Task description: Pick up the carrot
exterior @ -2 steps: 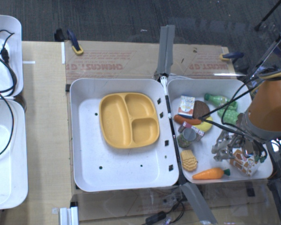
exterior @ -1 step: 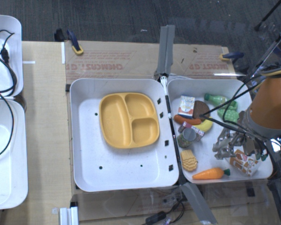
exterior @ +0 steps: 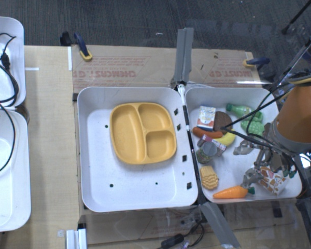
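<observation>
Claw first: we see it hanging low in the right bin, metal fingers pointing down and toward the near wall, but we cannot tell whether they are spread or closed. Nothing shows between them. Just below the claw and a little to its left lies the carrot, a smooth orange taper with a small green tip at its right end, flat on the bin floor by the near rim, apart from the fingers.

Behind the claw we see the arm coming in from the right, its broad orange band bulking over the bin's far right side, dark cables crossing above it. Right of the claw a printed carton lies at a tilt. Left of the claw sit a ridged yellow waffle-like piece, a small can, a banana and a red sausage shape; beyond them a white carton and a green bottle.

Farther left, across the divide, the left bin holds a yellow three-part plate of matte plastic. Both bins are shallow, white and round-cornered, resting on brown cardboard over the pale wooden bench. Dark carpet lies beyond.
</observation>
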Robot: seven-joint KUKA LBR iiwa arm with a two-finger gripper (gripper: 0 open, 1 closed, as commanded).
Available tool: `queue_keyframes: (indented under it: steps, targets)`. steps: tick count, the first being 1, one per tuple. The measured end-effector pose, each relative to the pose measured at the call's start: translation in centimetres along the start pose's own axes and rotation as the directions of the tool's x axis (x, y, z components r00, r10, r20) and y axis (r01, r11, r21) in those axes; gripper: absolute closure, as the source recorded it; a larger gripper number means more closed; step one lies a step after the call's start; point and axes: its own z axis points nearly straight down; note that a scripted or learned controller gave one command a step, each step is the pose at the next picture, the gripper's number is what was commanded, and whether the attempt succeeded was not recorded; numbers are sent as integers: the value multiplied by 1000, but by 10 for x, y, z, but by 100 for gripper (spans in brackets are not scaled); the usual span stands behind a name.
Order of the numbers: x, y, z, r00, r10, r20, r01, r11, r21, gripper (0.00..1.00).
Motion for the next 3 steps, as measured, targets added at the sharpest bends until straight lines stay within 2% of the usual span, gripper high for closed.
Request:
queue_keyframes:
  steps: [1,2,3]
  targets:
    - [-4,17,44,991,-129,17,129,992,8,0]
    - [-14,-33,45,990,-138,24,138,990,9,0]
    - [-14,-33,45,990,-138,24,138,990,8,0]
